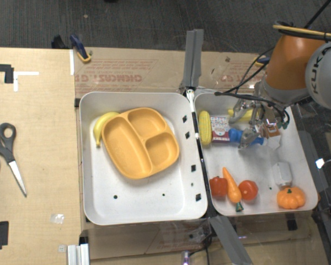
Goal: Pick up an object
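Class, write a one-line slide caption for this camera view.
KUKA arm's gripper hovers over the right bin of toy food, while the left bin holds an orange divided plate.

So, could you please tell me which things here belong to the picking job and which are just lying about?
In play, in the right bin:
tool, corn cob, small carton, blue item, carrot, tomato, red pepper, pumpkin

Lying about:
scissors, blue clip

Arm point(298, 59) reaches in from right, claw point(257, 127) pointing down.
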